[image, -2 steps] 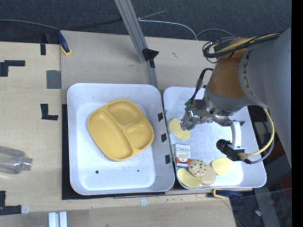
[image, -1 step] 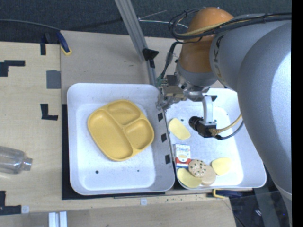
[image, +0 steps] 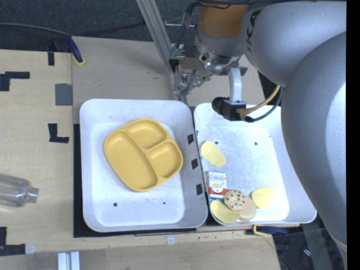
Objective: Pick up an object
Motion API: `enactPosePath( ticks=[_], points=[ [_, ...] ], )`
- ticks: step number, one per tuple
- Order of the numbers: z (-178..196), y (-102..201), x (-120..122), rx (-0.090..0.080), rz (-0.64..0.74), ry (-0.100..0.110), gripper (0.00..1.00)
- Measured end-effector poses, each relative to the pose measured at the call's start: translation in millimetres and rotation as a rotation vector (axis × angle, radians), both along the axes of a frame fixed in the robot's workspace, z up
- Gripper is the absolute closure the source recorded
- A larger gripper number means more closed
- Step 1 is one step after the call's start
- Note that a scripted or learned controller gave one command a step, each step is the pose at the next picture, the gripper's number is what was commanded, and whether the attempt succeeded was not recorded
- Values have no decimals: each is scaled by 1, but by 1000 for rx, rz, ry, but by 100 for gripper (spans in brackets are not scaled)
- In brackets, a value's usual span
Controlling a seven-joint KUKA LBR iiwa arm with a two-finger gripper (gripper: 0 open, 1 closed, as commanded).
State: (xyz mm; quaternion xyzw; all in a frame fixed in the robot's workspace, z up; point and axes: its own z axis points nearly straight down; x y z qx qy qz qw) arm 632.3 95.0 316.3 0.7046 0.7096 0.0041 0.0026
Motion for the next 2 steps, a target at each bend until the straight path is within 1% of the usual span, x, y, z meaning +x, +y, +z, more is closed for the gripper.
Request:
enactPosePath(
  ticks=[1, 2],
  points=[
    [-87, -77, -19, -6, -14, 20, 100],
    [-82, -72, -17, -4, -6, 11, 0]
  ],
)
